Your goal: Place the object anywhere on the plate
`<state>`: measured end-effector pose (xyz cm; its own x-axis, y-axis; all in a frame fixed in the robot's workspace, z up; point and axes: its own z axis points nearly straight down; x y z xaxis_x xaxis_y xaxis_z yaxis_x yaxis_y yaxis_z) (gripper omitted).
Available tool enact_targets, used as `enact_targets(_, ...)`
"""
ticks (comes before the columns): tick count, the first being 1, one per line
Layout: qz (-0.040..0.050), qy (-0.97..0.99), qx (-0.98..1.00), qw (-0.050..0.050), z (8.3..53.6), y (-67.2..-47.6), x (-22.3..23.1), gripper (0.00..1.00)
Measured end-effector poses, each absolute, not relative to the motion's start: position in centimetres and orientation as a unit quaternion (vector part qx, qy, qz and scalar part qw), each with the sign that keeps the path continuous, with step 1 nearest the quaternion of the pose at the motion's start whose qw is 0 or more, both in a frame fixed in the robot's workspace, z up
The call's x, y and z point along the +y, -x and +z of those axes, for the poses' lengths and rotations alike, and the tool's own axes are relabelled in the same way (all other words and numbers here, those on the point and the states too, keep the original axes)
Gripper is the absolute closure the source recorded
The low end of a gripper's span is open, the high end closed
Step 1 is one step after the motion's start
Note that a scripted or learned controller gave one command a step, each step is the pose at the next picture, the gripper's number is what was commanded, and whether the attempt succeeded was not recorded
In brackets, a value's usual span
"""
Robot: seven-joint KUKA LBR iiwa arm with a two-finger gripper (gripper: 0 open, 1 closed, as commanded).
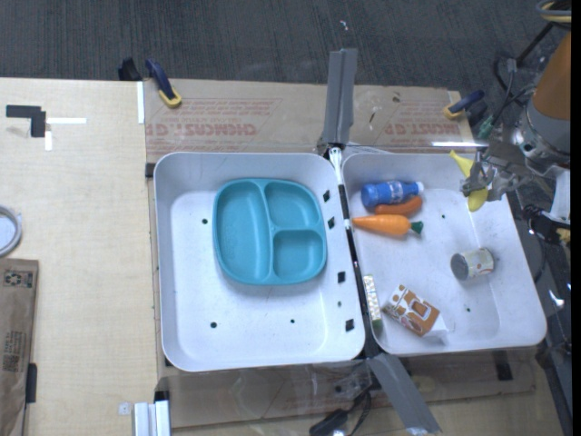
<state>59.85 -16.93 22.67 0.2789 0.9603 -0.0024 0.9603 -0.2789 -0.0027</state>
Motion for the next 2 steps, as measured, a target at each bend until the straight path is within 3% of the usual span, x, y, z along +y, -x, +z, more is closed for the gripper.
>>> enact_targets(1,0.0021,0.83,-0.558,0.001,23.0,-59.8,-10.1,1.0)
enact_targets(2,0.0012,0.719,-0.695,0.0,19.0,-64.8,-1.9,1.0)
